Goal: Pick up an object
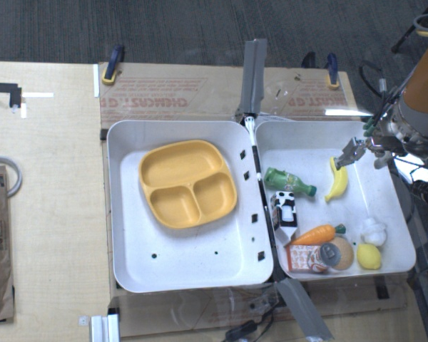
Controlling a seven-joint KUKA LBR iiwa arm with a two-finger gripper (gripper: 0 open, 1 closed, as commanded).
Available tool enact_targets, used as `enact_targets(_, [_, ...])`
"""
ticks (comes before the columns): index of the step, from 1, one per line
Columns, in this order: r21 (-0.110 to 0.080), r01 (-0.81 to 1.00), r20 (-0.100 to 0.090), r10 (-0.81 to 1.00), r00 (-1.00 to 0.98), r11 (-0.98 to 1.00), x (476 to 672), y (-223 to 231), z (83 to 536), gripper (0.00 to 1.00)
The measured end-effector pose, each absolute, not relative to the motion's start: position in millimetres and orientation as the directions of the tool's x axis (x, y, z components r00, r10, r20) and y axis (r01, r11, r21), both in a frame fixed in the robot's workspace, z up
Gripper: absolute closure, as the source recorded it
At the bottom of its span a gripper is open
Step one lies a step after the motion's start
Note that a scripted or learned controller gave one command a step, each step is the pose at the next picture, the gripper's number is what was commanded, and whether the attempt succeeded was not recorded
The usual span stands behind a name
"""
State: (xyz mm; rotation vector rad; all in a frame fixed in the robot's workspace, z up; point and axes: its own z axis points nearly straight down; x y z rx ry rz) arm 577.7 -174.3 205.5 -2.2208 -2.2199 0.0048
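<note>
My gripper (pixel 364 155) hangs over the back right part of the right bin (pixel 308 142), its two fingers spread open with nothing between them. A yellow banana (pixel 337 182) lies just below and left of it, its upper end close to the left fingertip (pixel 349 153). Further left a green bottle (pixel 289 182) lies on its side. An orange carrot (pixel 317 234), a yellow lemon (pixel 369 256) and a white fluffy ball (pixel 373 229) lie near the bin's front.
A yellow divided plate (pixel 188 184) sits in the left bin (pixel 178 269). A black-and-white item (pixel 285 211) lies by the divider. A red-and-white box with a round tin (pixel 319 257) is at the front. Clamps (pixel 113 64) hold cardboard behind.
</note>
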Motion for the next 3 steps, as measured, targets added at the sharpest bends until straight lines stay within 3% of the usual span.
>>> enact_targets(1, [-0.001,0.999,-0.001,0.999,0.034,-0.034,608.3,-196,91,0.00])
enact_targets(2, [-0.002,0.999,0.000,0.999,0.036,-0.036,608.4,-197,98,1.00])
enact_targets(3, [-0.003,0.990,-0.002,0.990,0.138,-0.138,594.8,-147,196,1.00])
